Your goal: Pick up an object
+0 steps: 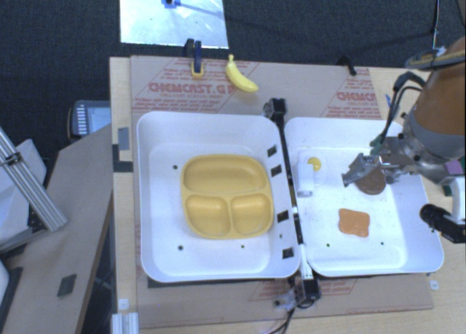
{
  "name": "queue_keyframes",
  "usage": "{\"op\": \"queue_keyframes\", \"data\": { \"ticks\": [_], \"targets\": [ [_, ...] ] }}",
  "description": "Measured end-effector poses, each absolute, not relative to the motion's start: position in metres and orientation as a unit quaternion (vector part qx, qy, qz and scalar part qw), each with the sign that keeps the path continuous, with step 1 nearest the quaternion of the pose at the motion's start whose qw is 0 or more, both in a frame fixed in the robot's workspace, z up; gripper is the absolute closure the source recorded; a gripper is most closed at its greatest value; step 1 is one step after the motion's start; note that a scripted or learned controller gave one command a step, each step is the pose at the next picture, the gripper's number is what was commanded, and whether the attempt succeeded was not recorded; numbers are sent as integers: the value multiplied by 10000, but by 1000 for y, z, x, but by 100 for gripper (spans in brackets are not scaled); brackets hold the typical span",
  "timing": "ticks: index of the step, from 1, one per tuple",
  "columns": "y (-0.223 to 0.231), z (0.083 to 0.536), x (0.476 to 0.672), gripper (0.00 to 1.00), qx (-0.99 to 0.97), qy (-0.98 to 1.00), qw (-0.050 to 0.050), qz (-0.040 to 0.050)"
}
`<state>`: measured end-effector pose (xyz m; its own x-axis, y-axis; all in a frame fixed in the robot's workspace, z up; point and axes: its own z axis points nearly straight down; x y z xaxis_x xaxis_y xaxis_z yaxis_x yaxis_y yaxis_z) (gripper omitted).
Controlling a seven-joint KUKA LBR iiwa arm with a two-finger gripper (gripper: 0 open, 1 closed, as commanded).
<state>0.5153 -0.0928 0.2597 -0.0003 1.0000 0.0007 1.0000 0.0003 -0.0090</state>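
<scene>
In the right bin [415,252] lie three objects. A small white bottle with a yellow cap [309,175] rests near the bin's left wall. An orange toast-like slab [354,223] lies toward the front middle. A brown round piece [373,184] sits at the bin's middle right, partly covered by my gripper [370,168], which hangs directly over its upper edge. The grey arm with its orange band [441,103] reaches in from the right. Whether the gripper touches the brown piece is hidden.
The left bin [156,201] holds a yellow divided plate [222,195]. A toy banana [240,77] and a yellow clamp [196,61] lie on the cardboard behind the bins. A black divider with clips [285,180] runs between the bins.
</scene>
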Motion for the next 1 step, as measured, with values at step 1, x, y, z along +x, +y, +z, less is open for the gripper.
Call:
{"op": "queue_keyframes", "data": {
  "ticks": [1],
  "targets": [
    [-93,265,517,0,-7061,-7081,-8,-5]
  ]
}}
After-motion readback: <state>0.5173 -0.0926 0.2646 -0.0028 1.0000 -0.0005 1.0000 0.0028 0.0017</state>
